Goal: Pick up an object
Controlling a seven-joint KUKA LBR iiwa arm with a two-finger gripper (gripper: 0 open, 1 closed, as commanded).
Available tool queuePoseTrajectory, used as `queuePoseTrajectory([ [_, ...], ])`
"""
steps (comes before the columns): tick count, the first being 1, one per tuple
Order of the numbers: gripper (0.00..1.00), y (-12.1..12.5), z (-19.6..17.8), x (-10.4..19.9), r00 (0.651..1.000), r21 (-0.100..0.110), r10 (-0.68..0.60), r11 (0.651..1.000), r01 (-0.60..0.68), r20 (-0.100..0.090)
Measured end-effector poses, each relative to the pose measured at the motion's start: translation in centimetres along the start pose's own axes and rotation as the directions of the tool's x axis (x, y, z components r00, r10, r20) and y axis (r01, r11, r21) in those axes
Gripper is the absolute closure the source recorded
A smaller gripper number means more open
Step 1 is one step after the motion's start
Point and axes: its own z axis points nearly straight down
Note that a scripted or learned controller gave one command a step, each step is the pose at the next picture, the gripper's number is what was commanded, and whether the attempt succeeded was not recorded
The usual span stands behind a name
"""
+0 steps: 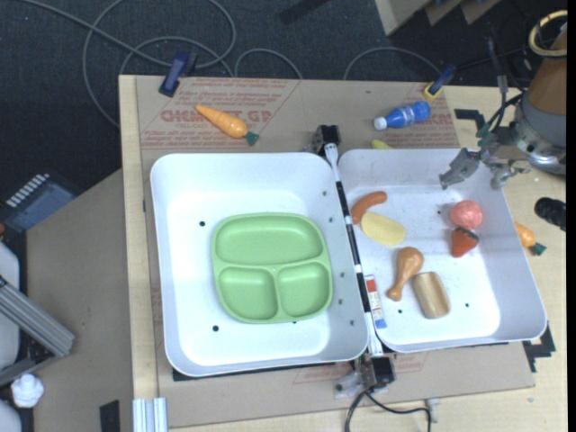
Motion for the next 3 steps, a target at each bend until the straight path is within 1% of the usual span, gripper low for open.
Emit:
queuePoseTrajectory([
  [1,0.0,-0.7,10.5,-2.1,1.0,0.003,-0.005,1.0,0.005,-0.011],
  [2,1.0,-0.6,9.2,-2.5,1.0,-0.004,-0.003,1.0,0.003,-0.001],
  [3,1.0,2.0,9.8,5.4,1.0,-0.009,-0.002,1.0,0.002,0.0],
])
